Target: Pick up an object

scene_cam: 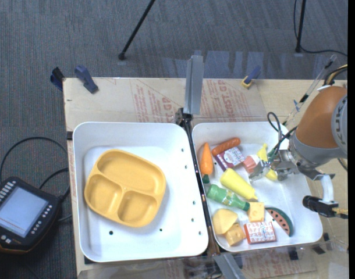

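My gripper (pixel 262 168) hangs low over the upper right part of the right bin (pixel 308 214), at the end of the grey arm with its orange band (pixel 318 120). It sits just right of a small red cube (pixel 249 164) and above the yellow squeeze bottle (pixel 238 183). Around it in that bin lie a carrot (pixel 206 158), a sausage (pixel 226 145), a maroon packet (pixel 232 157), a green bottle (pixel 227 196), a watermelon slice (pixel 280 220) and a red and white box (pixel 259 232). Nothing is visibly held.
The left bin (pixel 87 138) holds a yellow divided plate (pixel 125 188). A grey upright post (pixel 194 86) stands behind the seam between the bins. A handheld pendant (pixel 17 214) lies off the bench at the left. Blue clamps (pixel 84 78) grip the back edge of the board.
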You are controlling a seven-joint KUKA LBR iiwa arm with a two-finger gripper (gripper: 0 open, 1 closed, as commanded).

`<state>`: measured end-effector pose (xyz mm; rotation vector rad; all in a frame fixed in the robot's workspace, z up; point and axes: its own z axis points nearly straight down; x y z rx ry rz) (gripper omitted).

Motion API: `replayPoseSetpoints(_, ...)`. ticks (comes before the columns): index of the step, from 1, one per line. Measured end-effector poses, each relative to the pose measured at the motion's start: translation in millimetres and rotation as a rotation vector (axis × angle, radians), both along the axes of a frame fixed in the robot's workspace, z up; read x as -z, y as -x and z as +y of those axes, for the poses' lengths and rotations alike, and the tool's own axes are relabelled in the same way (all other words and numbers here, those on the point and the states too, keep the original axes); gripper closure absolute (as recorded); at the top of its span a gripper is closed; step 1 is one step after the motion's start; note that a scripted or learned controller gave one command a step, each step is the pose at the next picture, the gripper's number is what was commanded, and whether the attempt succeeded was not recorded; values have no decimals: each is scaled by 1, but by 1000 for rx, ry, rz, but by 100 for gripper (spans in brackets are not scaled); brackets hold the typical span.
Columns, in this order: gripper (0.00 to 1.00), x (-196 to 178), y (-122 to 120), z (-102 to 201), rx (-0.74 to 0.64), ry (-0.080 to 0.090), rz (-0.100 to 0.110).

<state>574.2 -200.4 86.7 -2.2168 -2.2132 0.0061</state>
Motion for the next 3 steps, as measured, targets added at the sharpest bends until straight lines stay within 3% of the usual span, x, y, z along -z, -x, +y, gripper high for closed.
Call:
replayPoseSetpoints(1, 100, -13, -1, -1, 6, 0, -5)
replayPoseSetpoints(2, 100, -132, -41, 44, 36, 4, -19)
replayPoseSetpoints(3, 100, -108, -58, 22, -38, 3, -6)
